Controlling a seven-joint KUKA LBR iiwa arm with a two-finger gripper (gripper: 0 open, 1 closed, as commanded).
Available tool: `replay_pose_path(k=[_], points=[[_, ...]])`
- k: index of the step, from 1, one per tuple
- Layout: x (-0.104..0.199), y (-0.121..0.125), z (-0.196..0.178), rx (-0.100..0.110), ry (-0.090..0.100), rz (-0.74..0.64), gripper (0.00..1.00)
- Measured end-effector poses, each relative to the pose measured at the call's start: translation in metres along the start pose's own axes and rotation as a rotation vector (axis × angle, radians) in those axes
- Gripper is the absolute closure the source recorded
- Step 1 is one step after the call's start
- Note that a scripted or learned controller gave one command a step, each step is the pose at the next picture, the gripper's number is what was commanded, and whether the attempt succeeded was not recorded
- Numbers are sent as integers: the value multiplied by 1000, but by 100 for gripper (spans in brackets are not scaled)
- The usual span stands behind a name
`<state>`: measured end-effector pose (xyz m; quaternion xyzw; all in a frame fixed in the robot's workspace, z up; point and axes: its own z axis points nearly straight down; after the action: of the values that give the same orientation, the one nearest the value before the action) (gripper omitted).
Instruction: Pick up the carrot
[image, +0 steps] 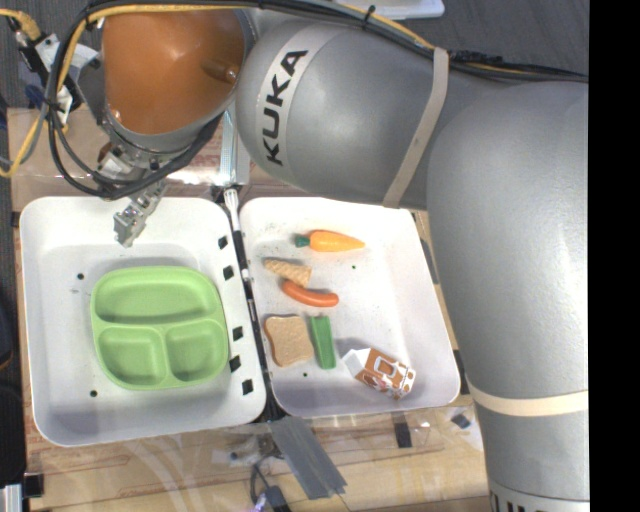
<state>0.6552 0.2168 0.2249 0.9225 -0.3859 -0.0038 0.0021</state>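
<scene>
While the arm (400, 110) reads "KUKA", the jaws' state cannot be told; the carrot (330, 240) lies binned.

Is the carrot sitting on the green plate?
No, the carrot lies in the right bin, near its far edge, while the green plate sits in the left bin.
</scene>
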Motion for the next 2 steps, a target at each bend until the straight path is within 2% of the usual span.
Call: replay_pose_path(k=[1,2], points=[[-2,-2,-54,9,6,-494,100],[-20,59,-94,6,8,-518,100]])
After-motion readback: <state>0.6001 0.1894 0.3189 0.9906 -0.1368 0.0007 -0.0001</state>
